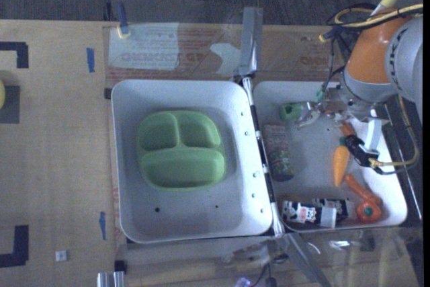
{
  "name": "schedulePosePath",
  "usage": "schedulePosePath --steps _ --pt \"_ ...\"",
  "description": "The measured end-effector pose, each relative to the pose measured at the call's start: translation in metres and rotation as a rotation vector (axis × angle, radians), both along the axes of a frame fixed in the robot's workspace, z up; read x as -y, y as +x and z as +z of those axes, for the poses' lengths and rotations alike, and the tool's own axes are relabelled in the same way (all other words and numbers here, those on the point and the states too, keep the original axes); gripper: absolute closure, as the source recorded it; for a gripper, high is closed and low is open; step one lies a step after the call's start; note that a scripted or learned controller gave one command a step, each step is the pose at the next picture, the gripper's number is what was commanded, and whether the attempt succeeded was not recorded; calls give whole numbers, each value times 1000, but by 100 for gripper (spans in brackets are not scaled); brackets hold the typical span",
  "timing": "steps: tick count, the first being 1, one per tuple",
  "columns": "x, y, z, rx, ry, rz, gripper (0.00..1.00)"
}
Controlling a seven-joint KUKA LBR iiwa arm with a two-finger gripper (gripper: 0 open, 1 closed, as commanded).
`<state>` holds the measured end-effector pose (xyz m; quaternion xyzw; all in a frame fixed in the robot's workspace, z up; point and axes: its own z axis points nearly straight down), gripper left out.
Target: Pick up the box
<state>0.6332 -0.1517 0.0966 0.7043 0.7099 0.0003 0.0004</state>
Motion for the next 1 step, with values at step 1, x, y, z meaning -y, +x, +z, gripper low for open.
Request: schedulePosePath --steps 1 --pt "-51 -21 -10 1 -2 -461 0"
